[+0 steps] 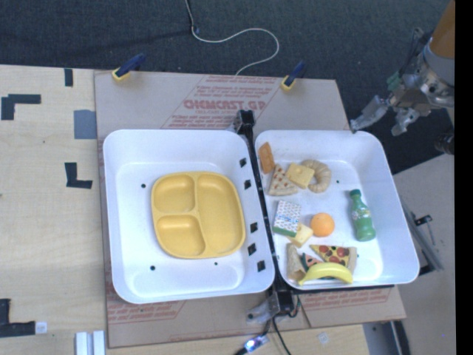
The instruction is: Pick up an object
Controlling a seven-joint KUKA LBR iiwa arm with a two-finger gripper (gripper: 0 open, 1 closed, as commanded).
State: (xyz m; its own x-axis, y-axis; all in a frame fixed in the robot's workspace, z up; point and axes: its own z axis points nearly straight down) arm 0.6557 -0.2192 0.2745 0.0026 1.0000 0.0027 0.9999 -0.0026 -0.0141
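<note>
Camera view showed us the gripper [378, 118] spread apart above the right bin's [392, 198] far right corner; toy food, including a green bottle [361, 216], lay inside, on a cardboard-covered bench [222, 102].

left bin [122, 198]: plain white
right bin [384, 198]: plain white
divided plate [198, 214]: solid yellow, all three sections alike
bottle [361, 216]: green, with a pale label band around its middle
round fruit [322, 225]: orange
banana [326, 273]: bright yellow
pizza slice [334, 254]: red topping with dark and green spots, tan crust
small carton [287, 217]: white with a fine dotted pattern, green lower edge
croissant [319, 174]: light tan
cheese block [299, 174]: pale yellow
cardboard sheet [222, 106]: brown, with red printed lettering
clamps [128, 66]: blue with yellow tips
floor [89, 13]: dark blue-grey
cable [236, 37]: white
arm [447, 28]: grey, with an orange band
</note>
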